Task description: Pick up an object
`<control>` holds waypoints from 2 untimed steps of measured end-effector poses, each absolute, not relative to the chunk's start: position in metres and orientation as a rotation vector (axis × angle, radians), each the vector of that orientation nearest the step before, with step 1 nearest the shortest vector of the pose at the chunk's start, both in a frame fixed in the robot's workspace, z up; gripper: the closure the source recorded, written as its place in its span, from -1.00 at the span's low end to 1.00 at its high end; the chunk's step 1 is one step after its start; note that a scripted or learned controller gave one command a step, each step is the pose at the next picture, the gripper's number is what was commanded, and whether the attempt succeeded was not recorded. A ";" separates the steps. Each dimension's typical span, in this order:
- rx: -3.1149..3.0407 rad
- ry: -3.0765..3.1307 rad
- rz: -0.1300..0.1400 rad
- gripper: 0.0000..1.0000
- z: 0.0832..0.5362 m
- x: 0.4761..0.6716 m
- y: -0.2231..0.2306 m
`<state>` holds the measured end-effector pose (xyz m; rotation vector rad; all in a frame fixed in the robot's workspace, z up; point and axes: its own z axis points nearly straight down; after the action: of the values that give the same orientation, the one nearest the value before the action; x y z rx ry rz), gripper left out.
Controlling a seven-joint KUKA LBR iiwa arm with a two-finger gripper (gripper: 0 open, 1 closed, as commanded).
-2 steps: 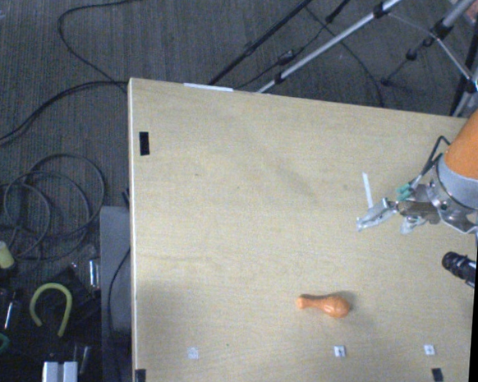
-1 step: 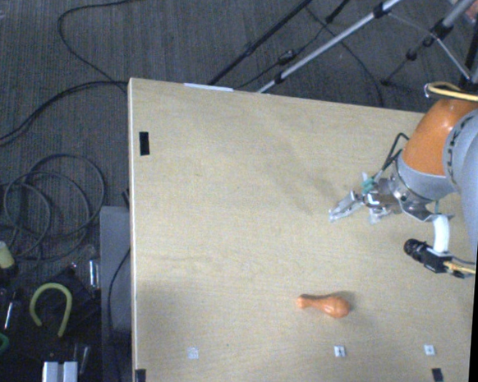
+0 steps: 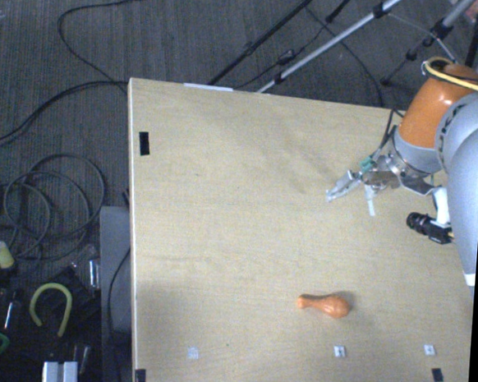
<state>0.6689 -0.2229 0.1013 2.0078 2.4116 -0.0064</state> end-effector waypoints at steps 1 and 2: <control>1.625 2.688 -0.002 -1.00 0.084 0.669 -0.178; 1.624 2.688 -0.003 -1.00 0.084 0.669 -0.178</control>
<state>0.6686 -0.1778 0.0841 1.6242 2.6881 -0.0026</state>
